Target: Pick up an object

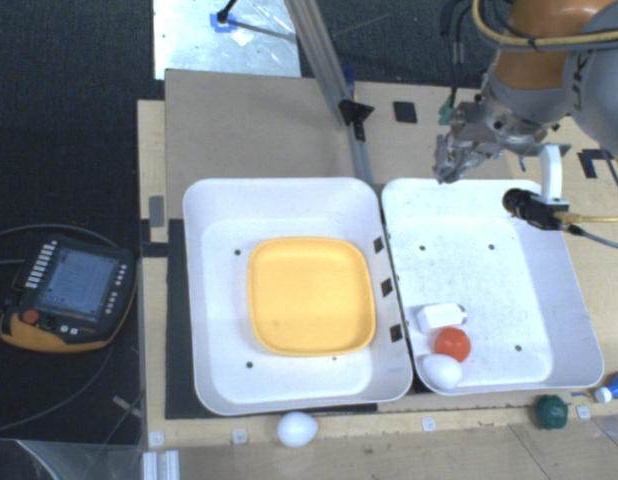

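Near edge of worktop (289, 118): white egg-shaped obj (297, 429) lies outside the bins, just below left bin's (214, 268) front rim; dark green ball (551, 411) sits off the right bin's (549, 298) front-right corner. Neither is in a bin, skip.

Targets are in the right bin, front-left corner, bunched: white ball (442, 372) hard in the corner, red ball (452, 344) touching it just behind, small white block (441, 316) touching the red one behind that. Left bin has only the yellow square plate (312, 295), flat, poor grasp.

Claw (451, 168) hangs at far rim of right bin, left-ish, well apart from the cluster. Nothing visible in it. Open/closed: can't tell from this angle.

Step, imo: still approach, no pick yet. To do it well:
- go for red ball, best contrast, middle of cluster
- come straight down; set the closing axis across the bin so the tips land beside the red ball, not on the white ball or block fore/aft
- mind bin wall + corner slope, little clearance on the left
- round objs squirt out, so centre on it, close slow, verify before lift

Pendant (67, 298) off to the left on floor mat, irrelevant.
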Controlling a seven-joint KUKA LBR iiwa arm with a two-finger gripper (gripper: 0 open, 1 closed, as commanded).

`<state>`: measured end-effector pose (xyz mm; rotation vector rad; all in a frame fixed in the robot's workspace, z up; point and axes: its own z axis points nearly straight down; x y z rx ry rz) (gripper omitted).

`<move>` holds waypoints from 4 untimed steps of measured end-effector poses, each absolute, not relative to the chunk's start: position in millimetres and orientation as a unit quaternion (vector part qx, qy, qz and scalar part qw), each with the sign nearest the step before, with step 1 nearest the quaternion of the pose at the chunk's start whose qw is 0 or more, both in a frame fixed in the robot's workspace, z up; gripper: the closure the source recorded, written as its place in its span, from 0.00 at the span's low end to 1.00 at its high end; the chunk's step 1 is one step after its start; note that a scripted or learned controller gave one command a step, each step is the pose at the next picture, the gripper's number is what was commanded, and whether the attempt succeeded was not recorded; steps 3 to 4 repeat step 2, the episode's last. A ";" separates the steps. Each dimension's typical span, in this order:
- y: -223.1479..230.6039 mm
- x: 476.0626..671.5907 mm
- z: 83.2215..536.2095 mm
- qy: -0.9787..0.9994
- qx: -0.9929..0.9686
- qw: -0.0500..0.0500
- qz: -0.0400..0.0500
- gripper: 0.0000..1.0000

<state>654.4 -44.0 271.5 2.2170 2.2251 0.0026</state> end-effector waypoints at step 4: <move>47.0 617.4 251.2 0.709 0.706 -0.001 0.000 1.00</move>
